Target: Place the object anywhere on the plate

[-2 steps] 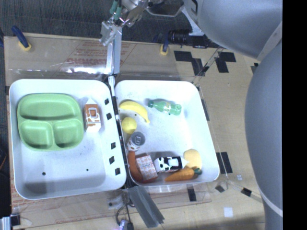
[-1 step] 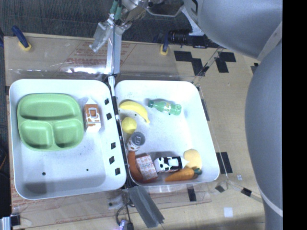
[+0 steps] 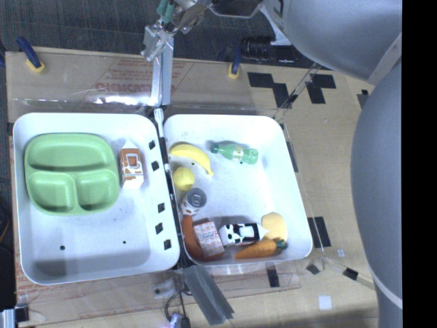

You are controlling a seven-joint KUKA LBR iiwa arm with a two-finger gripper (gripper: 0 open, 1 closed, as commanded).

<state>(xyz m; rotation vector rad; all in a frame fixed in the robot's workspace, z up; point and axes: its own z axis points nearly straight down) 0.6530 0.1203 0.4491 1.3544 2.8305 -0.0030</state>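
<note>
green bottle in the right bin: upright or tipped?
Tipped. The green bottle lies on its side on the right bin floor, its length running across the view beside the banana.

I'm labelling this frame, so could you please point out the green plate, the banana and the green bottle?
green plate [image 3: 68,152]: camera view, top compartment floor.
banana [image 3: 192,157]: camera view, middle of the curve.
green bottle [image 3: 234,152]: camera view, mid-body.

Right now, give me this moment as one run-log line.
gripper: above the bins' far edge | plate: left bin, nothing on it | small carton: beside plate | banana: right bin | task: not done
</note>
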